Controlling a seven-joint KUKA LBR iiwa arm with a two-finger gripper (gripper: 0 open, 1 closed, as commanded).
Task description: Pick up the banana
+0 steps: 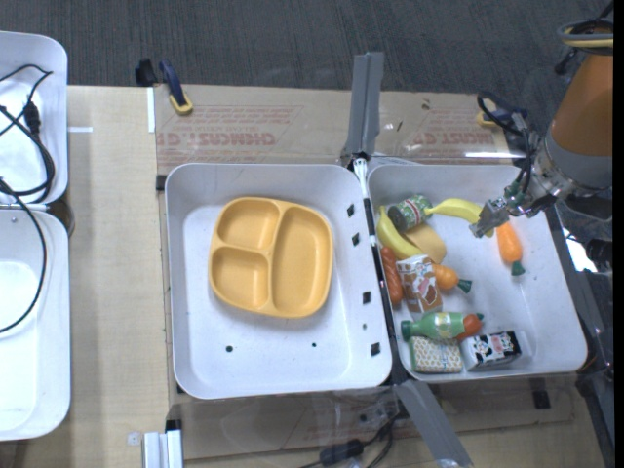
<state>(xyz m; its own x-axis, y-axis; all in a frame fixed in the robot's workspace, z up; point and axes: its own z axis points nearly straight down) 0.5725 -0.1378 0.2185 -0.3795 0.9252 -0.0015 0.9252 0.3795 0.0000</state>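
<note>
A yellow banana (452, 208) lies curved in the upper part of the right bin (546, 305), its right end pointing at my gripper. A second banana (389, 234) lies by the bin's left wall, partly under a green bottle (410, 210) and a tan block (430, 243). My gripper (487, 220) hangs low at the right tip of the first banana, with an orange carrot (509, 245) just below and to the right of it. The banana rests on the bin floor.
The lower right bin holds a sausage (392, 277), a juice carton (419, 283), a green bottle with an orange cap (444, 325), a cracker (436, 356) and a milk carton (490, 348). A yellow divided plate (271, 256) sits in the left bin (195, 339).
</note>
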